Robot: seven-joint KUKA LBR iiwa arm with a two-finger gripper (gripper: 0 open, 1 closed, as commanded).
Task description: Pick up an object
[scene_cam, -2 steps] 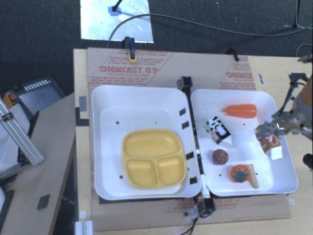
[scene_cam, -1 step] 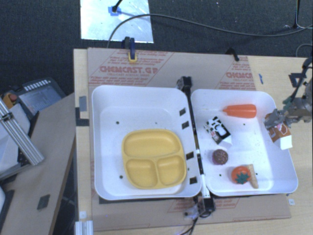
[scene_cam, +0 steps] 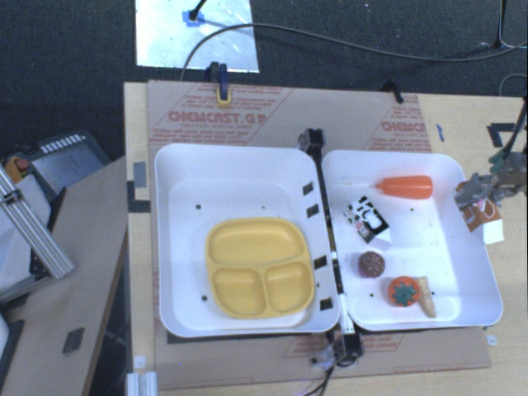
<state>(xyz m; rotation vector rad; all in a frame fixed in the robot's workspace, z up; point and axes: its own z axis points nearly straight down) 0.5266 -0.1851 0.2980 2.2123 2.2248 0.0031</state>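
The gripper (scene_cam: 478,192) hangs at 3 o'clock, over the right bin's (scene_cam: 462,172) rim; whether its fingers are apart, I cannot tell. The orange carrot (scene_cam: 406,187) lies at 1 o'clock in that bin, likely light, stiff, slick plastic; grip across its thick middle.
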